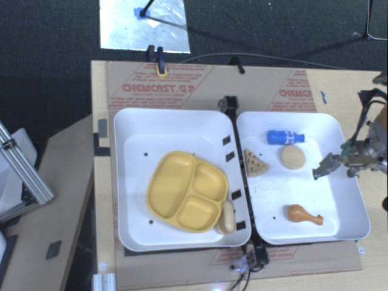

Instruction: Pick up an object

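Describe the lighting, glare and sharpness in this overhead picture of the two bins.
Camera view: even, soft lighting with faint shadows; the reflective sheet on the floor at the top shines with glare; the white bins are bright but not washed out; the end effector at the right edge is slightly blurred; overall the picture is grainy.

Tray point(182, 190) in left bin point(130, 162); bottle point(285, 137), cookie point(293, 157), pizza slice point(254, 162), drumstick point(303, 214) in right bin point(348, 217).
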Robot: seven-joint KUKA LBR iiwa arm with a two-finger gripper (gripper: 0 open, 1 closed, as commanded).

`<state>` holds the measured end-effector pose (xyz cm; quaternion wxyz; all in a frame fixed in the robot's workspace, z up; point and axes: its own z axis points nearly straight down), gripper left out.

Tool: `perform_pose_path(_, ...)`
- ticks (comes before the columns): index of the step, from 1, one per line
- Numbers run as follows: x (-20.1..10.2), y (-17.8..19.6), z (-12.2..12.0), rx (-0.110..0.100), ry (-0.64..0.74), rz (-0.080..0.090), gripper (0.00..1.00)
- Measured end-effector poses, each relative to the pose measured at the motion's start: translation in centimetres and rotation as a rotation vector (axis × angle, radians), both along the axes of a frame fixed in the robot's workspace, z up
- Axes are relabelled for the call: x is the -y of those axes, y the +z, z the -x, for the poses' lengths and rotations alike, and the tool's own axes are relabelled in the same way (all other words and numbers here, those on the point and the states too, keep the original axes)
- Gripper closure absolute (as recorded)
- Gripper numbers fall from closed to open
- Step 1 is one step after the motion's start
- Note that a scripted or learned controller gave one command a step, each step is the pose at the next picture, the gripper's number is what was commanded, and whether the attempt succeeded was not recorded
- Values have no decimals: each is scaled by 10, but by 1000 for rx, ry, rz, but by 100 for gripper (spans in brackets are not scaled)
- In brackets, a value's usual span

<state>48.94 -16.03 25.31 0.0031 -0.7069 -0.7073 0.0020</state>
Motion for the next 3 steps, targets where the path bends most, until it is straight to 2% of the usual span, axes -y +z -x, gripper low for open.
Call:
perform_pose_path(1,0,4,-2,9,3,2,0)
perform_pose_path(2,-3,-37,-2,6,1,1,0)
perform_pose_path(3,-10,-98,-3,4,2,0,0)
